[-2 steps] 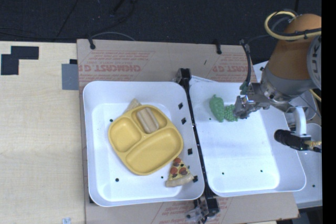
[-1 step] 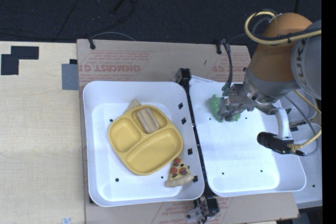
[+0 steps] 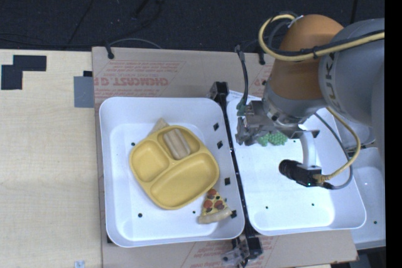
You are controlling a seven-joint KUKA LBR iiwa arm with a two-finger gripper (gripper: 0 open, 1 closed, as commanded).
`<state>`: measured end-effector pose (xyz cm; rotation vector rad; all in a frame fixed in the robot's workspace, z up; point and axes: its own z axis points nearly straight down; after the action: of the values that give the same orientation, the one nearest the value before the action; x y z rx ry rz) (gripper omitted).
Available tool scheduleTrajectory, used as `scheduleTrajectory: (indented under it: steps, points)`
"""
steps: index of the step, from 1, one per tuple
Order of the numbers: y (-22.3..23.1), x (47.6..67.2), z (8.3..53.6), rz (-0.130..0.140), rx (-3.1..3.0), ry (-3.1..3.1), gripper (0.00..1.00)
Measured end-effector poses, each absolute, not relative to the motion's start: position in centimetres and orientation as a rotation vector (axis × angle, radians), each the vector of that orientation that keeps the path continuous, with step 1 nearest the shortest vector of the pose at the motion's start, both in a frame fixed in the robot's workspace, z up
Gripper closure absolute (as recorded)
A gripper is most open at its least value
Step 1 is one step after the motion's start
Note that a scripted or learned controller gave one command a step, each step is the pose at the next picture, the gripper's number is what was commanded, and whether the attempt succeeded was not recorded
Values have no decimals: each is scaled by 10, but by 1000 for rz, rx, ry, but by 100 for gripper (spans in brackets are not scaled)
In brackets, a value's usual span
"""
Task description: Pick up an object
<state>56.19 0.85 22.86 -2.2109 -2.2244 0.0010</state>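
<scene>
Two glossy white bins [image 3: 119,135], round yellow sectioned plate [image 3: 174,167], claw [image 3: 250,132] grip unclear, bumpy green object [image 3: 274,139].

Even overhead light washes out the white bins [image 3: 119,135] with mild glare; the dark background is slightly soft.

Arm over the right bin, toy food in the left

The grey arm [image 3: 352,72] with its orange band reaches in from the right, its tool [image 3: 251,132] low over the right bin [image 3: 314,210], just beside a small green object [image 3: 274,139]. The left bin [image 3: 125,216] holds a yellow divided plate [image 3: 173,169] with a tan bread-like piece [image 3: 177,143] in one compartment; a toy pizza slice [image 3: 213,207] lies beside the plate's lower edge.
</scene>
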Motion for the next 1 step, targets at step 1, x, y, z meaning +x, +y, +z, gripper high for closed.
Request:
scheduleTrajectory:
  steps: [1]
  points:
    - [61,553,217,4,-2212,-2223,100]
